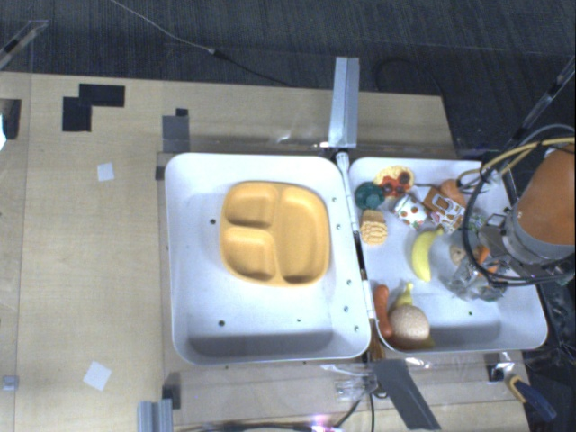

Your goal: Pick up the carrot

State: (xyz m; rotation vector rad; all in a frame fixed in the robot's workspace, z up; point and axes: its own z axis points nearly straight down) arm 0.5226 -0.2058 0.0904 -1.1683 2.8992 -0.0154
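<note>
The carrot point(382, 303) is a short orange-red piece lying against the left wall of the right bin point(522, 331), near its front corner. It touches a brown-and-tan rounded item point(409, 325) just to its right. My gripper point(472, 278) hangs low over the right half of that bin, roughly a hand's width to the right of the carrot and apart from it. The arm's orange band point(549, 203) sits above it at the right edge. Nothing shows in the gripper's hold.
A yellow banana point(423, 254) lies between gripper and carrot. An ear of corn point(373, 230), a dark green item point(367, 195), small printed boxes point(425, 210) and a fruit cluster point(393, 180) crowd the bin's back. The left bin point(189, 331) holds a yellow divided plate point(274, 232).
</note>
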